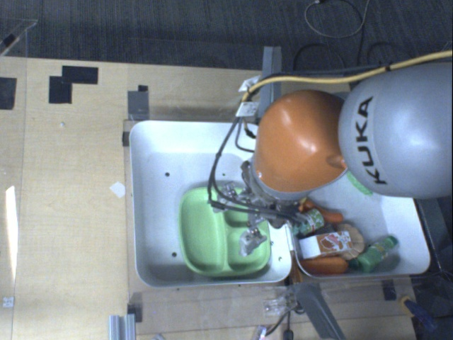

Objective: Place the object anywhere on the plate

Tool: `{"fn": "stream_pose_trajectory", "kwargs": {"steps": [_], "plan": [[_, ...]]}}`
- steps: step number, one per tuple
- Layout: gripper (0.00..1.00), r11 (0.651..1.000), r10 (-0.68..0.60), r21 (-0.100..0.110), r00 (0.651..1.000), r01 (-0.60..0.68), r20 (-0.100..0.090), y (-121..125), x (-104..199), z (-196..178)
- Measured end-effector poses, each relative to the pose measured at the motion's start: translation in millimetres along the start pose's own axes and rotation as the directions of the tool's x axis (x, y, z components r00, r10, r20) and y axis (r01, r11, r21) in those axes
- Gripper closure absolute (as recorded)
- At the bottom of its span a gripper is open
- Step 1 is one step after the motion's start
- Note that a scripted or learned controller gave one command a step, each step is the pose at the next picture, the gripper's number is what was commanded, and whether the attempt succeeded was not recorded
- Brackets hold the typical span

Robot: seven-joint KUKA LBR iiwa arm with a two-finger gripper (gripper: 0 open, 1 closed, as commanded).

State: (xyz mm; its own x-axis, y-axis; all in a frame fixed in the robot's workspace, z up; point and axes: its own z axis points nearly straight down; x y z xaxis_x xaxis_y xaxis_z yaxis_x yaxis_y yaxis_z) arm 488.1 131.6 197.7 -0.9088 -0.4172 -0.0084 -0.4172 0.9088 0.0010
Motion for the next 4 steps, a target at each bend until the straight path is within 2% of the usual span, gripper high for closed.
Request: {"fn": "stream_pose_trajectory", "kwargs": {"steps": [1, 2, 3, 4], "plan": [[1.0, 1.0, 0.004, -0.001, 1.0, -0.004, 0.009, 0.6, -2.8, -11.6], [0.0, 1.0, 0.004, -0.001, 1.0, -0.004, 0.009, 0.6, -2.7, -11.5], [0.0, 0.999, 0.038, 0.0, 0.999, -0.038, 0.001, -1.2, -11.6, -22.6], [1.0, 0.999, 0.04, -0.001, 0.999, -0.04, 0.01, -1.1, -14.0, -34.2]]}}
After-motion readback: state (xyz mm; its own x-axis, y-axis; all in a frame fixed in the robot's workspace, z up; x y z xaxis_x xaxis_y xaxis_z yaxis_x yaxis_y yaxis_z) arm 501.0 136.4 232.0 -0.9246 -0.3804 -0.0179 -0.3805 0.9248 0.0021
